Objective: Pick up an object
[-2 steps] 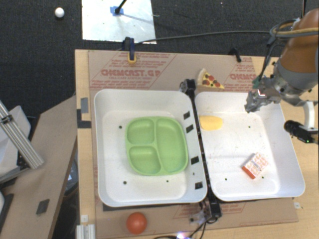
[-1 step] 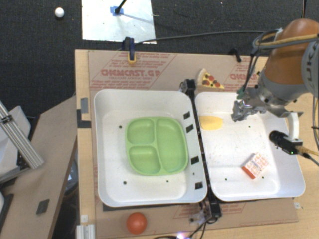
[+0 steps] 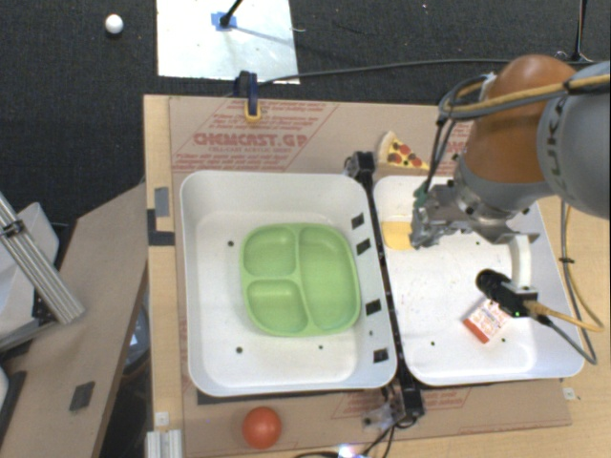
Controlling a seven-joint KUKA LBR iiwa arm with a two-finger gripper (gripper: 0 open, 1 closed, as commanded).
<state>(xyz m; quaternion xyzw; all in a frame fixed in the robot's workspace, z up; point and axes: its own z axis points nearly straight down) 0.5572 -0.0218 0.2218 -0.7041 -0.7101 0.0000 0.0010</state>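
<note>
My hand [image 3: 423, 229] hovers just beside a flat yellow piece [image 3: 393, 234] in the right shallow white bin [image 3: 439, 299]. Its state (spread or pressed together) I cannot tell.

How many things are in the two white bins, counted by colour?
Green: 1, the plate
Yellow: 1, the flat piece
Red and white: 1, the small packet
Total: 3
</note>
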